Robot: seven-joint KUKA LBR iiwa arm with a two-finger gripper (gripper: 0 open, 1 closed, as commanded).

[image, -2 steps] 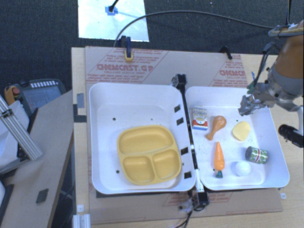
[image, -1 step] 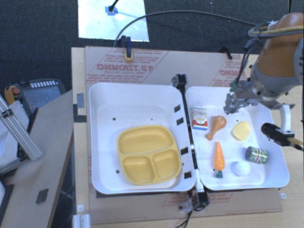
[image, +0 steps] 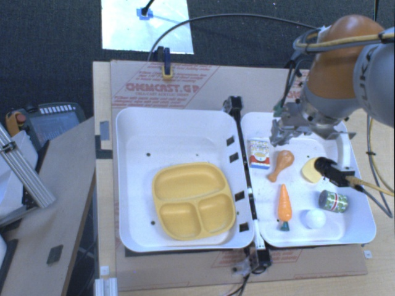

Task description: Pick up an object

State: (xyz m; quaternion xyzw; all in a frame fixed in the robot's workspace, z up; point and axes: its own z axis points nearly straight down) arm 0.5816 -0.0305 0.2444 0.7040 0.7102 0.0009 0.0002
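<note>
On a cardboard-covered bench (image: 185, 82), the left bin (image: 133, 165) holds a yellow divided tray (image: 192, 199). In the right bin (image: 361, 227), a carrot (image: 283, 205) lies lengthwise, leaf end toward the near rim, near a drumstick (image: 281, 164). The gripper (image: 281, 132) hovers above; whether it is open cannot be told.
</note>
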